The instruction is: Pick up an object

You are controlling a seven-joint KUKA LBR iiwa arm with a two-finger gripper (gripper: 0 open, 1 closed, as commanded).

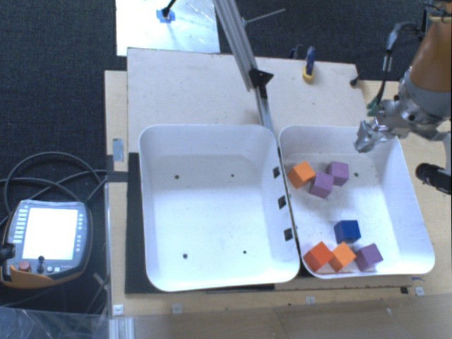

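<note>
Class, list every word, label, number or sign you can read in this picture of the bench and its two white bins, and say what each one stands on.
None can be read.
Handheld control panel at the left: its bright screen is washed out, and its button markings are too small to read.
Cubes, such as the blue cube, and the white bins: plain, with no print visible.

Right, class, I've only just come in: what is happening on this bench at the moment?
A grey robot arm with an orange band reaches in from the right, its claw poised over the far corner of the right bin. It holds nothing. Seven blocks lie in that bin: an orange block and two purple ones near the top, and a blue block, two orange and one purple near the front. The left bin sits beside it. No block has been lifted yet.
</note>
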